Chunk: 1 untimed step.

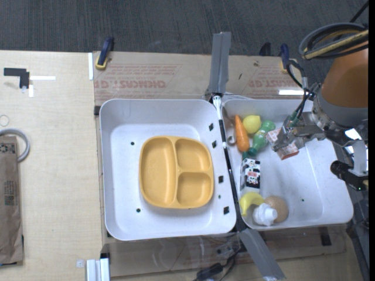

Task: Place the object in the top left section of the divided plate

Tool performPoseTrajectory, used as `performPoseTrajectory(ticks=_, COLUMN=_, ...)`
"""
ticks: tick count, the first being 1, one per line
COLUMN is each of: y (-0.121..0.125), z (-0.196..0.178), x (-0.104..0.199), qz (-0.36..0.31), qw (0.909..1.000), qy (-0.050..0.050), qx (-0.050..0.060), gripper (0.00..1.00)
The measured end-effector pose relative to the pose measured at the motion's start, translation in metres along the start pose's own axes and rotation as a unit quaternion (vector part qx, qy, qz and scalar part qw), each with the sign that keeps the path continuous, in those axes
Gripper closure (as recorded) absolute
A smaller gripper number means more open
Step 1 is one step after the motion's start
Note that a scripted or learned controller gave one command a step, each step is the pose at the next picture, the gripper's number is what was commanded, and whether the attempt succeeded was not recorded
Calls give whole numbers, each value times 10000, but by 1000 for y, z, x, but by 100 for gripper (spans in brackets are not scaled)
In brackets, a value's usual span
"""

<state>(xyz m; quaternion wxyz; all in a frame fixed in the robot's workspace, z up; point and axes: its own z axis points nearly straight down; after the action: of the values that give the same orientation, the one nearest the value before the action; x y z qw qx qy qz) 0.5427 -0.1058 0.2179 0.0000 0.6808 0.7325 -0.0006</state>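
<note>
Gripper [288, 138] sits over the right bin [316, 209], upper middle, arm [345, 81] coming in from the right. Fingers look closed on a small red-and-white packet [286, 150], which shows between and just below the fingertips; packet is whitish with red edge, tilted.

Clutter to the gripper's left, along the bin's left wall: orange carrot [240, 132] lying lengthwise, yellow lemon-like fruit [251, 123] touching it, green pieces [262, 134] just beside, near the gripper. Below these a small black-and-white cow-print carton [251, 172], apart from the gripper. Lower left corner of the bin: yellow banana-like piece [248, 201], white bottle-shaped thing [263, 215] and a tan round item [278, 208], bunched together and touching.

Left bin [117, 174] holds the yellow divided plate [176, 172], roughly centred, three sections, nothing visible in them. Upright grey divider [220, 63] and the two bins' adjoining walls stand between packet and plate. Plate is well apart from the gripper, to its left.
</note>
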Motion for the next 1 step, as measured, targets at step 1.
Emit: performPoseTrajectory(ticks=1, y=51, z=-14, x=-73, qz=-1111, qw=9938, qy=-11, qx=-7, gripper=100)
